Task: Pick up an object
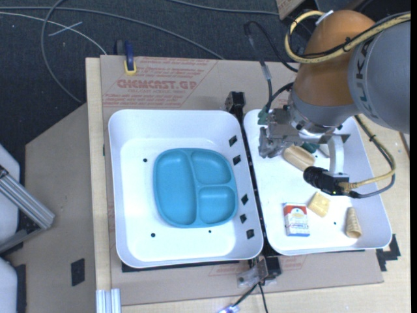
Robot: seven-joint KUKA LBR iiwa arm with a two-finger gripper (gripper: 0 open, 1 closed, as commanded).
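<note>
Currently the gripper [271, 142] sits over the right bin [273, 197], in that bin's upper-left part as the camera sees it, close to the wall shared with the left bin [130, 194]. Gripper state: I cannot tell from this slant whether it is open or closed. The grey arm [384, 70] with its orange band [335, 44] comes in from the view's right and covers the bin's upper-right part. All the loose candidates for the pick lie in the same bin as the gripper. A tan roll [298, 157] lies just beside the gripper, down and to the right of it, on a slant; I cannot tell whether the two touch. A pale yellow block [319, 204] lies further the same way, clear of the gripper. A small red-and-white box [297, 220] lies below the gripper, toward the bin's front edge and near the block. A tan cone [352, 222] is the farthest from the gripper, at the front-right corner. Across the shared wall, to the gripper's left, a blue divided plate [194, 186] lies flat in the middle of the left bin, well apart from the gripper.
</note>
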